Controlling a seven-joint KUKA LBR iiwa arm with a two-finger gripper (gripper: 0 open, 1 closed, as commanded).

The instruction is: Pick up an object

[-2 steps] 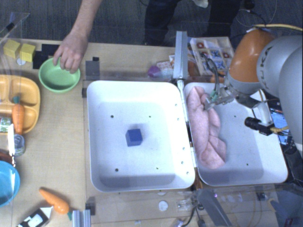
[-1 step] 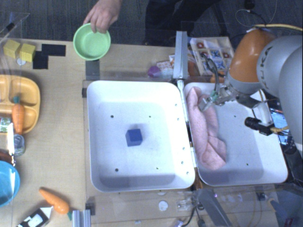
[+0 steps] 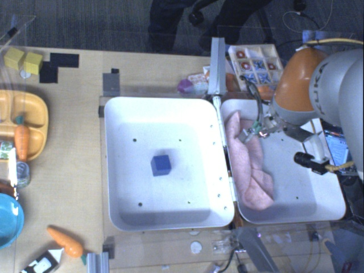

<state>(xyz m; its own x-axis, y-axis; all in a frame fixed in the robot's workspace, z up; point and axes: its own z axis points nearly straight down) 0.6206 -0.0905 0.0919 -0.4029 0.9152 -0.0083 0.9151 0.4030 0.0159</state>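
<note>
Camera view looks down on a tan table (image 3: 74, 152) carrying two shallow white bins side by side. At the centre of the frame, the left bin (image 3: 165, 212) holds a small blue cube (image 3: 161, 165), sitting alone a little left of the bin's middle. At the right of the frame, the right bin (image 3: 296, 206) holds a pink cloth (image 3: 247, 164), crumpled in a long strip along that bin's left wall. The grey arm (image 3: 335, 90), with its orange band (image 3: 296, 87), reaches in from the right of the frame. Its pincer (image 3: 255, 132) sits over the upper part of the pink cloth, at or just above the fabric; I cannot tell whether it is spread or pressed together. An orange carrot (image 3: 67, 242) lies on the table at the lower left of the frame.
</note>
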